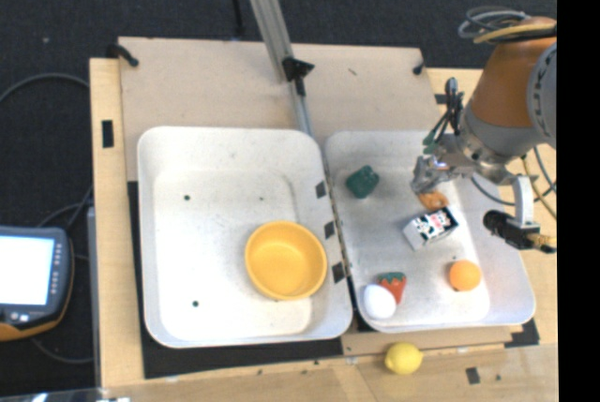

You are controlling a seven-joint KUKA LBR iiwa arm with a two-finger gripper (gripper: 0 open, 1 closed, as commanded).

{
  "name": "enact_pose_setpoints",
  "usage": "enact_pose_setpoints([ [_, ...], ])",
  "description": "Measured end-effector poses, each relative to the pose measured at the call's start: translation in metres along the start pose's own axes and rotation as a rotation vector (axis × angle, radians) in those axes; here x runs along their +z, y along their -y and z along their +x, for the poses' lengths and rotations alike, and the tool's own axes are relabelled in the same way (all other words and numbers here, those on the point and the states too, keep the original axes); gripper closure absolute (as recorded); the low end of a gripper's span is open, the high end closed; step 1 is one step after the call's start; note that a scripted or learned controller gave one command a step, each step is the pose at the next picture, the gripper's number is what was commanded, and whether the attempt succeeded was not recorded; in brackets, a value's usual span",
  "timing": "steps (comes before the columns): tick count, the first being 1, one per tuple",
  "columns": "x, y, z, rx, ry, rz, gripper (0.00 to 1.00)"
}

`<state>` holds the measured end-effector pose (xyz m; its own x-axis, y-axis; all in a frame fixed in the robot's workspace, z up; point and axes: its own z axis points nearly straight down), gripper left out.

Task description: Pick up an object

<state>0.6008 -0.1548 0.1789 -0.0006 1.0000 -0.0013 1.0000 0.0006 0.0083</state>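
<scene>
My gripper (429, 177) hangs over the upper middle of the right bin (506, 302), with the arm and its orange band coming in from the right. Directly under its tip, touching or nearly touching it, lies a small orange object (432, 200). Just below that sits a black-and-white patterned box (430, 227). A green object (362, 182) lies to the left of the gripper. An orange ball (463, 275), a red item (397, 285) and a white egg-shaped item (379, 302) lie toward the bin's front.
A yellow bowl (286, 260) sits in the left bin (178, 203), near the divide between the bins. A lemon (403, 358) lies on the bench in front of the right bin. A slanted metal pole (272, 16) rises behind the bins.
</scene>
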Motion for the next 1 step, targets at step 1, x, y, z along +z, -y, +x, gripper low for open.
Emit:
enact_pose_setpoints([
  [1,-0.0456,-0.0070,-0.0046,-0.002,0.000,0.002,1.00],
])
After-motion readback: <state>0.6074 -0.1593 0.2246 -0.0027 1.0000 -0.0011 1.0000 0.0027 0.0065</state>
